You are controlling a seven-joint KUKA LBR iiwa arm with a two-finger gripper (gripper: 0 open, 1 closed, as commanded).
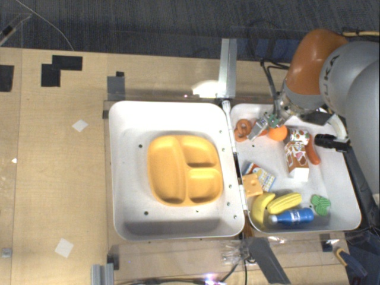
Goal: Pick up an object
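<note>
No label you could read; nearest you, a blue bottle (292,217) lay against bananas (274,205) in the right bin (344,186); beyond, a patterned carton (296,152); farthest, the gripper (268,123) hung beside an orange ball (276,133); its state you couldn't tell.

Right bin (350,218) holds a loose clutter: orange ball (276,133) and brown ring (242,129) at the far end, patterned carton (296,153) mid-bin, cheese wedge (253,186), bananas (274,204), blue bottle (292,217) and green piece (321,204) at the near end.
</note>
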